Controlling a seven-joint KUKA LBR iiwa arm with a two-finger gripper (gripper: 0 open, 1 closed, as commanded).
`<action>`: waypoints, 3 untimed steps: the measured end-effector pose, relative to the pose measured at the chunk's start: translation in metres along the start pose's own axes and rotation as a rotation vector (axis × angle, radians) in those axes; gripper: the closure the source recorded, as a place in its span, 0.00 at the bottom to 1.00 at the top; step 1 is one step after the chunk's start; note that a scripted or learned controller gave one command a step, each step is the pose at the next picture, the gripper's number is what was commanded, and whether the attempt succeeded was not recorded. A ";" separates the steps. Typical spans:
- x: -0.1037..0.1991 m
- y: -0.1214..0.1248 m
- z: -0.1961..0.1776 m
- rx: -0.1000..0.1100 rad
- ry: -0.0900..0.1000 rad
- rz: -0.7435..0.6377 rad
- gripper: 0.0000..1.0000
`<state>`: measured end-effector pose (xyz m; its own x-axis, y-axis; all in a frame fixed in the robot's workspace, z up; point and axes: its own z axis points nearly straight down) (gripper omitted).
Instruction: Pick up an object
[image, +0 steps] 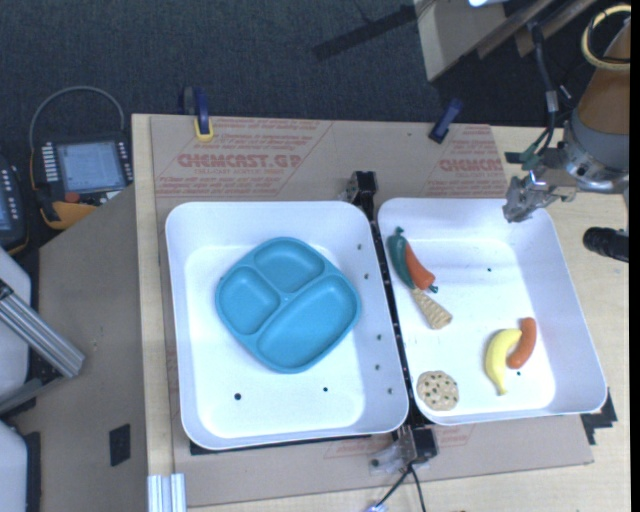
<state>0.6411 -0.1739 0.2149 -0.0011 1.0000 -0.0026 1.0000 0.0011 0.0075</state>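
Dark carpeted floor surrounds a bench (110, 300) topped with brown paper-backed board (300, 150) printed with red lettering, held by a yellow-and-blue clamp (200, 115) at 11 o'clock and a blue clamp (445, 120) at 1 o'clock. Teach pendant (88, 165) with a lit screen sits off the board at 10 o'clock, cable looped over it. Two shallow white bins side by side: left bin (200, 400) holds a blue divided plate (288, 302), three compartments, roughly centred, nothing on it. Right bin (560, 300) holds the pickable items. Green toy pepper (399, 256) and orange-red carrot-like piece (419, 271) lie touching each other at the bin's 10 o'clock, close to the wall between the bins. Waffle cone (434, 310) lies just below them, tilted, tip toward 10 o'clock. Chocolate-chip cookie (437, 390) lies flat at the bin's 7 o'clock corner. Yellow banana (499, 362) with an orange sausage-shaped piece (521, 343) lying against its right side sits at 5 o'clock, well apart from the cookie. Arm comes in from 2 o'clock, orange band visible at the frame edge; gripper (520, 203) hangs over the right bin's far rim at about 1 o'clock, well apart from every object. Nothing visible between the fingers; whether they are apart or together, cannot tell at this resolution.
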 end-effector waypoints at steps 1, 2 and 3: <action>0.057 -0.014 0.007 0.010 0.004 -0.003 1.00; 0.103 -0.033 -0.001 0.010 0.004 -0.002 1.00; 0.160 -0.048 -0.011 0.009 0.005 -0.005 1.00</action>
<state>0.5933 -0.0138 0.2253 -0.0058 1.0000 0.0025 1.0000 0.0058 -0.0020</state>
